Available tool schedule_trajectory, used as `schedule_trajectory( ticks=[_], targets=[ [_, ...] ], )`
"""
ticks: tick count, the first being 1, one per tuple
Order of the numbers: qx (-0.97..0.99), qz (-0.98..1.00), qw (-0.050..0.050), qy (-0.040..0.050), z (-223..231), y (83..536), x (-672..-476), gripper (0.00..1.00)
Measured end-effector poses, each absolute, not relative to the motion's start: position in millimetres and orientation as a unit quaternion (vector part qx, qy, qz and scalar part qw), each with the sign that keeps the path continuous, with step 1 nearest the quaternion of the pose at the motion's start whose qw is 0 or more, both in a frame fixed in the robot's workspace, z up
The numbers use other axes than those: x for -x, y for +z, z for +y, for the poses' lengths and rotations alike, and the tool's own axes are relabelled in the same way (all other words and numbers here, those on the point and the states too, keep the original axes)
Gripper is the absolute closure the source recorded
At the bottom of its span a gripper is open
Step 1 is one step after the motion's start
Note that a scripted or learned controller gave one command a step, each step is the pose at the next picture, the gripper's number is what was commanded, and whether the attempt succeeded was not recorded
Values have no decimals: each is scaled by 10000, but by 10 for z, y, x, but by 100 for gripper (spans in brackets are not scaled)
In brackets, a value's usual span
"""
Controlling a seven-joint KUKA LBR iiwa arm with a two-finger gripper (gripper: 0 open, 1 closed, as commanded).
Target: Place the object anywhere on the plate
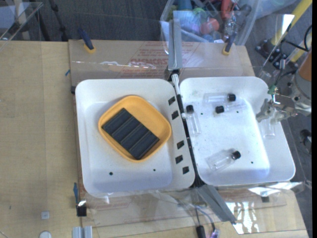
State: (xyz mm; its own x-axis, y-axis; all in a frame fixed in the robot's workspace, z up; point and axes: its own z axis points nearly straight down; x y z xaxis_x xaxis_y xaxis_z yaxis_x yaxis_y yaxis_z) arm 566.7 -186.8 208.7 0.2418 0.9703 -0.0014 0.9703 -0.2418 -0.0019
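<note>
Nearest to us, some wires point(205, 228) lie on the bench by the bins. Then we see two white bins side by side. In the right bin point(247, 143), a small clear bottle with a black cap point(223, 158) lies on its side on the near part of the floor. In the left bin point(99, 177) sits a yellow plate point(143, 103), and a dark ridged pad point(131, 132) lies flat on top of it.

Farther back in the right bin we see three more clear bottles with black caps. One point(192, 119) lies close to the left wall, one point(219, 109) is just beside it, and one point(220, 98) lies near the far wall. None of them touch the plate.

The claw point(271, 109) hangs over the right wall of the right bin. We cannot tell if it is wide or narrow, or if it holds anything.

Farthest away stands a clear box of bright toys point(213, 9).
</note>
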Motion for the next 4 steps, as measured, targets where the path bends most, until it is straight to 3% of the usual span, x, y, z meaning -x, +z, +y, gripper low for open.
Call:
schedule_trajectory(
  ticks=[1, 2, 3, 4],
  targets=[
    [7355, -6775, 17, 4, -2113, 1572, -5569, 100],
    [6642, -7475, 15, 0, -1780, 1941, -5282, 100],
    [6189, -7855, 12, -1, -2087, 1537, -5211, 100],
    [5973, -8020, 13, -4, -2193, 1674, -4810, 100]
  ],
)
